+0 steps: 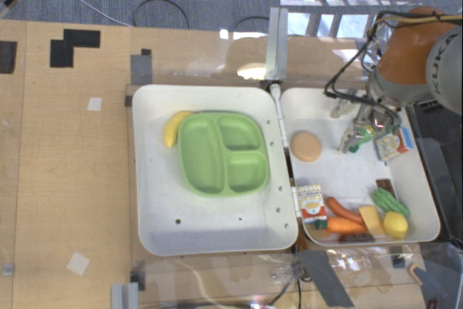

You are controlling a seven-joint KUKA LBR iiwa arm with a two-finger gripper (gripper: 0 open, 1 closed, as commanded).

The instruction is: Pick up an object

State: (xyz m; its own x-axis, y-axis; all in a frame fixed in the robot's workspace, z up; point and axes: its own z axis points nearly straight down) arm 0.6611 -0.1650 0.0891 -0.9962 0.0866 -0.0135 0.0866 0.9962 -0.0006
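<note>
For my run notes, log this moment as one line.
gripper: over right bin, nothing seen held | round bun: to its left | green plate, banana: left bin

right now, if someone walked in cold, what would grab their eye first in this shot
The big green divided plate in the left bin stands out, with a yellow banana tucked against its upper-left edge. In the right bin, a heap of toy food crowds the near edge, a tan bun lies near the divider, and the arm's hand hangs over the bin's far half.
</note>
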